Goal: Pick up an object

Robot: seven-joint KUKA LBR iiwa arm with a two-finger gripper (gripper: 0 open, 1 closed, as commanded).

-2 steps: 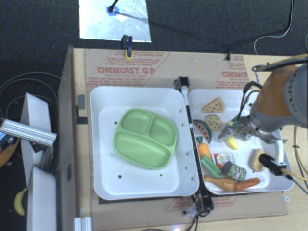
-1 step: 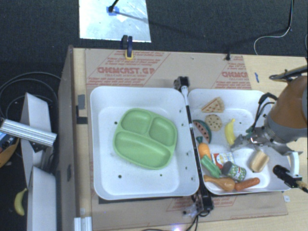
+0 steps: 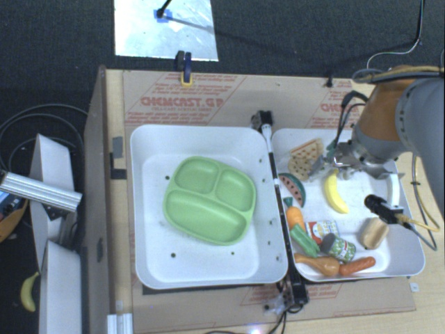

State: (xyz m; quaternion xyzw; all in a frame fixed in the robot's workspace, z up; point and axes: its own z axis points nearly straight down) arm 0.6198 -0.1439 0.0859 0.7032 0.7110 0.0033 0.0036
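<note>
The hand [image 3: 338, 160] hangs low over the far part of the right white bin [image 3: 410, 256]; whether it is spread or pressed together I cannot tell; the yellow plastic banana [image 3: 336, 193] lies just near of it, long axis running far to near, beside the tan waffle-patterned cracker [image 3: 304, 157].

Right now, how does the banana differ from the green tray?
The banana is yellow; the green tray is pale green. The banana is a small curved piece, while the green tray is far larger, flat and split into compartments. The banana lies in the right bin among other toy foods; the green tray sits alone in the left bin. Both rest loose in white bins.
</note>
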